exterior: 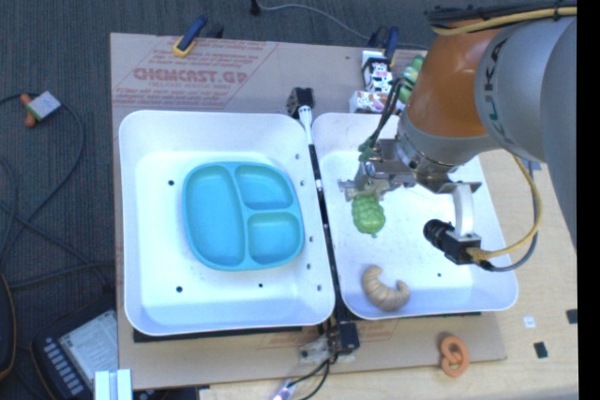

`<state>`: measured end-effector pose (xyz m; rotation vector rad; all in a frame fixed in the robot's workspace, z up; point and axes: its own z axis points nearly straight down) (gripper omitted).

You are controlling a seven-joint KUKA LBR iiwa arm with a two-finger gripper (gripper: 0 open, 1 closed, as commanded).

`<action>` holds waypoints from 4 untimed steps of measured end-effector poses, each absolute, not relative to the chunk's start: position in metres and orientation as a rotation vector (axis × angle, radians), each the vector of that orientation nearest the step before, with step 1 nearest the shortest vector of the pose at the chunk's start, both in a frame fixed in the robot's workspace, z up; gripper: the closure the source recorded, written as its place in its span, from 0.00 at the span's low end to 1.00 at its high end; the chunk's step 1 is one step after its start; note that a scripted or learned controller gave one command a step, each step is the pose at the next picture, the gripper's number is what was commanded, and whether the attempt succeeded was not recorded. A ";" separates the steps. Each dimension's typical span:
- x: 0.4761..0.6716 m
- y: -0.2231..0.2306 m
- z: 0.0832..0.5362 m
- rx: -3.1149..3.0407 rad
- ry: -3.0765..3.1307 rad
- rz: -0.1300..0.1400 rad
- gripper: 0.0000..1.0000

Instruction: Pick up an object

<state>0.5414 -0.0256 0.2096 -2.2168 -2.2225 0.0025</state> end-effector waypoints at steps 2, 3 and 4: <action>0.484 0.025 0.219 -2.217 -2.222 0.004 1.00; 0.484 0.026 0.229 -2.215 -2.222 0.004 1.00; 0.484 0.026 0.238 -2.213 -2.223 0.004 1.00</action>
